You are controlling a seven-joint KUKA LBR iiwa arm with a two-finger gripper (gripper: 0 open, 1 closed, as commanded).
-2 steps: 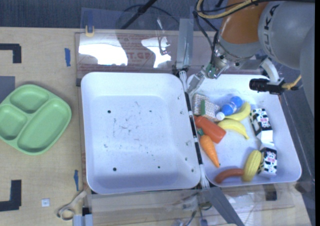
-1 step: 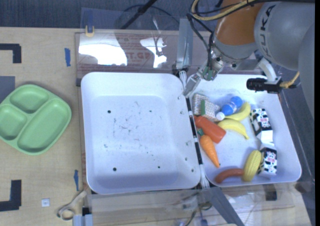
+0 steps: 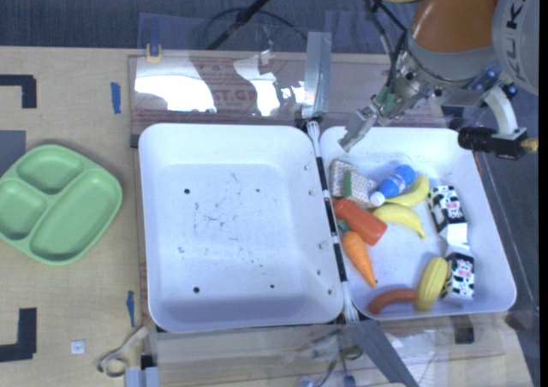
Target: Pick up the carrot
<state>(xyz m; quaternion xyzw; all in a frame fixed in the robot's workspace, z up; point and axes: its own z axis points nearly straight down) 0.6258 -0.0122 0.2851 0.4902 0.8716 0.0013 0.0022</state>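
Note:
The carrot [image 3: 359,258] is orange and tapered. It lies in the right bin [image 3: 495,231] against its left wall, with the tip pointing toward the front. A red-orange object [image 3: 360,221] touches its thick end. My gripper [image 3: 358,130] hangs over the back left corner of the right bin, well behind the carrot and apart from it. Nothing shows in its grasp. The grey and orange arm [image 3: 458,8] comes in from the upper right.
The right bin also holds a blue bottle [image 3: 395,183], two bananas [image 3: 406,217], a checked packet [image 3: 344,178], a yellow fruit [image 3: 432,282], a sausage [image 3: 391,300] and two cow-patterned cartons [image 3: 446,205]. The left bin [image 3: 231,218] adjoins it. A green divided plate [image 3: 56,203] sits far left.

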